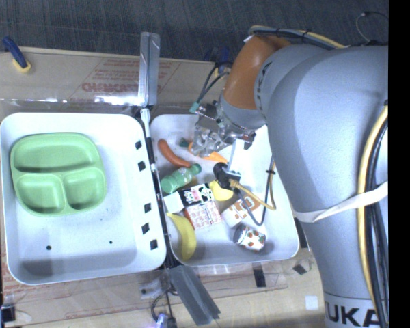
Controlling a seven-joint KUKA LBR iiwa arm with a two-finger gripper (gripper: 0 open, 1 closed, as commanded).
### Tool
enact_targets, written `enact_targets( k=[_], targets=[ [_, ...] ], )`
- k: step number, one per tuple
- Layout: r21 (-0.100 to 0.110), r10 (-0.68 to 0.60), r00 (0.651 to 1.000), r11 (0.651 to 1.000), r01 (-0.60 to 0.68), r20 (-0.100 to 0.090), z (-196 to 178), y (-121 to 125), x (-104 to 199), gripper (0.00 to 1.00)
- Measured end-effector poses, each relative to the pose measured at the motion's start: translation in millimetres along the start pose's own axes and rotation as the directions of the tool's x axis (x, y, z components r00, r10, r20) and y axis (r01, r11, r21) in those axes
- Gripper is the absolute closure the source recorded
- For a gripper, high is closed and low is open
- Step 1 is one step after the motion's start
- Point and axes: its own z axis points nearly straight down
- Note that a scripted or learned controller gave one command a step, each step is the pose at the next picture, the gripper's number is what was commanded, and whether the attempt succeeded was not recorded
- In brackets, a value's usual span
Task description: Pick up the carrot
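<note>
One grey arm [328,156] covers the right bin's [277,248] right edge and far corner, so open room there is tight. Two white bins; left bin [75,251] holds one green divided tray [58,173], with bare floor near and right of it. Gripper [210,142] hangs over the right bin's far end; can't tell how it's set. One carrot [172,154] lies just left of it, near the divider wall. One green bottle [180,178], one banana [183,234], two small cartons [199,207], one cup [249,237] crowd the near half.

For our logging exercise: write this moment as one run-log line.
task: pick up carrot | carrot: lying in right bin, not held | gripper: above bin, right of carrot | left bin: green tray
</note>
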Motion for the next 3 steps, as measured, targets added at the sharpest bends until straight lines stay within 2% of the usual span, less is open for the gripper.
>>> enact_targets(
  k=[1, 2, 3],
  targets=[
    [0.000, -0.001, 1.000, 1.000, 0.001, 0.000, 0, 0, 0, 0.00],
    [-0.002, -0.054, 0.999, 0.999, 0.054, 0.000, 30, -1, -11, 0.00],
    [0.000, -0.058, 0.998, 0.998, 0.058, 0.000, 20, -1, -10, 1.00]
  ],
)
